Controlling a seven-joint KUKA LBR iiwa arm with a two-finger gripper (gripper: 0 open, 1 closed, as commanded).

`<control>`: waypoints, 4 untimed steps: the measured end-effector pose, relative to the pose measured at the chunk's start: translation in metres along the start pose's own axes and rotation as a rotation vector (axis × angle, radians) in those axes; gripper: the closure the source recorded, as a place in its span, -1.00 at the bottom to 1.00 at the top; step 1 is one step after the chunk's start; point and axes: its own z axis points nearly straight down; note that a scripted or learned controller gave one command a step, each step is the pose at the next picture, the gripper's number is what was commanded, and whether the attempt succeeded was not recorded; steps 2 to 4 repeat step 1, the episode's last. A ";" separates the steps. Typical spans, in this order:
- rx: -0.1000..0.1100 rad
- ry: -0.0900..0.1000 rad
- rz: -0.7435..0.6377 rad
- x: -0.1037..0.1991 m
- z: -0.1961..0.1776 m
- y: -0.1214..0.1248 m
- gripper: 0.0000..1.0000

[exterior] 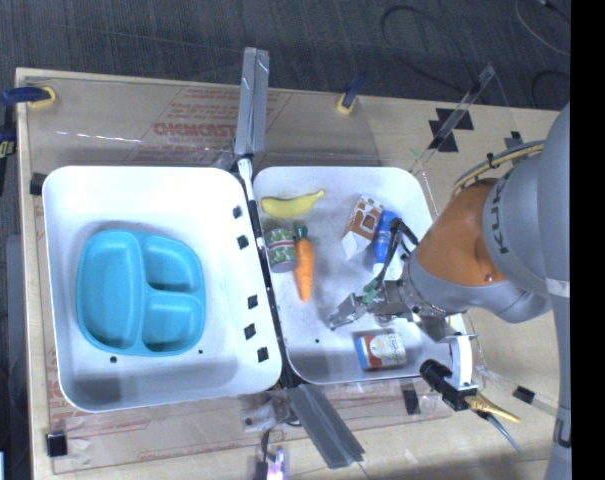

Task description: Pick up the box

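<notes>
- The box (pixel 365 218), brown and white with a printed pattern, is lying in the upper right part of the right bin (pixel 322 368), close to the far wall, with a blue bottle (pixel 385 238) touching or just beside its right edge
- The claw (pixel 347 310) is hanging low over the middle of the same bin, below the box in the view and apart from it; its metal fingers (pixel 340 315) are pointing to the left, and I cannot tell if they are apart or together
- Nothing is sitting between the fingers as far as I am seeing, so the step in hand, in my judgement, is the approach to the box
- To do it well, the arm should be rising a little first, because a small can (pixel 381 349) is lying just under the wrist and a carrot (pixel 304 268) is lying to the left
- Then the claw should be travelling toward the far wall and stopping above the middle of the box, fingers wide, turned across its narrow side
- The bottle is the main risk: a finger going down on that side could be pushing it or catching both things, so the free left side is the safer one
- The banana (pixel 292 204) and the jar (pixel 280 247) are lying further left, not in the way
- The left bin (pixel 132 186) is holding a blue tray (pixel 140 290), which is not part of this step
</notes>
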 end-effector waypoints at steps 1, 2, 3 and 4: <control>-0.001 0.000 -0.005 0.000 -0.010 0.001 1.00; -0.001 0.000 -0.005 0.000 -0.010 0.001 1.00; -0.001 0.000 -0.005 0.000 -0.010 0.001 1.00; -0.001 0.000 -0.005 0.000 -0.010 0.001 1.00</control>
